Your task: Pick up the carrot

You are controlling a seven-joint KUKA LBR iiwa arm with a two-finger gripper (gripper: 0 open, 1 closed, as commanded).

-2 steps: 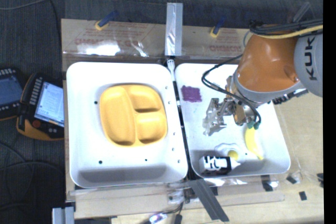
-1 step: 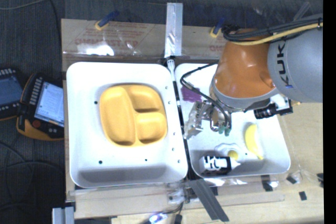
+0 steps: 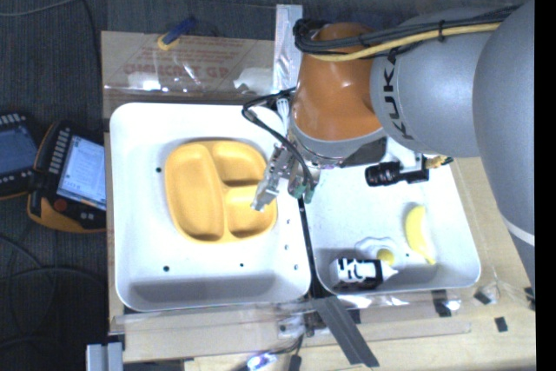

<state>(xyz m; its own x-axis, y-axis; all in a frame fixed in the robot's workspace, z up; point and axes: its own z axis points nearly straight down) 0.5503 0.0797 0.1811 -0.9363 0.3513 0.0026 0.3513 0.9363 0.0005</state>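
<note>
I see the two-finger metal gripper (image 3: 276, 183) over the right rim of the yellow divided plastic tray (image 3: 204, 191) in the left white bin (image 3: 139, 256). Finger state: cannot tell. I cannot pick out the carrot.

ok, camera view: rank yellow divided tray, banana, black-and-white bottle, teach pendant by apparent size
1. yellow divided tray, left bin
2. teach pendant, on the floor at left, partly cut off by the bin
3. banana and black-and-white bottle, right bin: look alike in size, so unranked
</note>
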